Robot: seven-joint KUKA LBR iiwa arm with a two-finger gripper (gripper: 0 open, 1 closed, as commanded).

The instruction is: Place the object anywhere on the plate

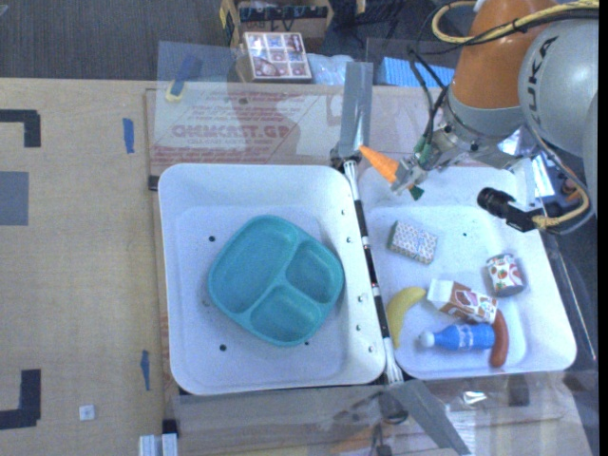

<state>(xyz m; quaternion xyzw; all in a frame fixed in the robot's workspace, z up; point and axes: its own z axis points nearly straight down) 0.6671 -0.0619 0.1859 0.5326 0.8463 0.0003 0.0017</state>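
The teal divided plate (275, 278) lies in the left bin (190, 198). An orange carrot (381, 164) hangs over the back left corner of the right bin (551, 350). My gripper (408, 182) is shut on the carrot's right end. The carrot sticks out to the left from between the fingers, toward the divider between the bins. The gripper sits to the upper right of the plate, past the divider.
The right bin holds a patterned box (413, 241), a banana (404, 310), a small carton (463, 301), a blue bottle (460, 337), a sausage (501, 339) and a strawberry-print box (504, 274). A grey upright post (355, 103) stands behind the divider.
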